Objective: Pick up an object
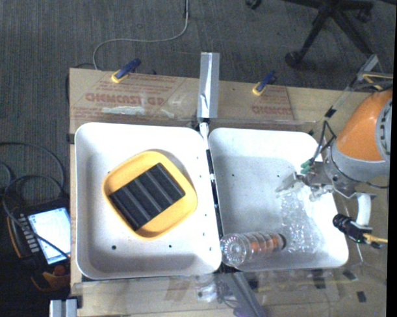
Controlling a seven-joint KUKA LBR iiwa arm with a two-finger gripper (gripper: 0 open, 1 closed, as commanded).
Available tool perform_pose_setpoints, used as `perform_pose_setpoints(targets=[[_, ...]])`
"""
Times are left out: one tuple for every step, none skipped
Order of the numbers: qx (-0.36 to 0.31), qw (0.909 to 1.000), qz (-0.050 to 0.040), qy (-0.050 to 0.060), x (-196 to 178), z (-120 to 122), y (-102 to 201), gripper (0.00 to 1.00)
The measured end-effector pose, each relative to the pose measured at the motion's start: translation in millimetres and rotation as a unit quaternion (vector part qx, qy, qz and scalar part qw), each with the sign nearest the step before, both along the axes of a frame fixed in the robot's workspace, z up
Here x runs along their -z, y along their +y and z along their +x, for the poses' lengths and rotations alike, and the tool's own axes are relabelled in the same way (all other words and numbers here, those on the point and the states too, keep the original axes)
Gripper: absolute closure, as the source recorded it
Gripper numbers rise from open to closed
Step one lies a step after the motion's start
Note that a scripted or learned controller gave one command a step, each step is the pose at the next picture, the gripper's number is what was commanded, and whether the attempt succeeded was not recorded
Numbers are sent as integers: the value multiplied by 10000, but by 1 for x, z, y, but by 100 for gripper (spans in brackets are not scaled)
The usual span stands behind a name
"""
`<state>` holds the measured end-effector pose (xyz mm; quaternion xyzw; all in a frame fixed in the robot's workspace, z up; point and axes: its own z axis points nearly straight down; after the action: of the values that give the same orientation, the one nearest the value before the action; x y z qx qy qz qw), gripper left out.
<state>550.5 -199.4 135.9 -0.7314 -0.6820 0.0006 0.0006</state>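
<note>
The gripper (306, 181) hangs over the right side of the right bin (250, 156); whether it is wide or narrow I cannot tell. A crumpled clear plastic piece (297, 220) lies just below it in that bin. A clear bottle (254, 246) rests on its side along the bin's front wall. A yellow-and-black tray (150, 193) fills the left bin (95, 144), well apart from the gripper.

My arm (365, 144) shows a rounded orange band over a grey collar; thin black cables trail beside it; I see pale metal fittings beneath.
</note>
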Motion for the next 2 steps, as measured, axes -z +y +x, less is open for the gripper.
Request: perform_pose_setpoints(targets=[[-498,9987,-24,-105,43,-49,-4,0],[65,10000,-9,-4,-18,-18,5,0]])
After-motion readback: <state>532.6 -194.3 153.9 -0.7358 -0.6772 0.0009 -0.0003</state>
